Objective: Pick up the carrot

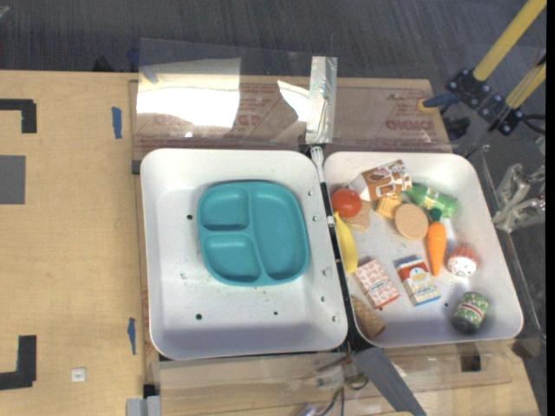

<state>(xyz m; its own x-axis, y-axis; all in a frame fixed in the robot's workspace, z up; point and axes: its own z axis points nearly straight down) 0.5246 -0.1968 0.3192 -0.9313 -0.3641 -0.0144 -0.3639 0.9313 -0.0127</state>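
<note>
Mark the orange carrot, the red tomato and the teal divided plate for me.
orange carrot (436, 247), camera view, middle of its tapered body.
red tomato (346, 202), camera view, centre of its round top.
teal divided plate (290, 224), camera view, floor of its long right-hand compartment.

This looks like a robotics lab: a plywood bench (61, 232) marked with black and blue tape, two white bins (165, 189) fixed side by side, toy food, and probably yellow stand legs (512, 29) on grey carpet.
</note>
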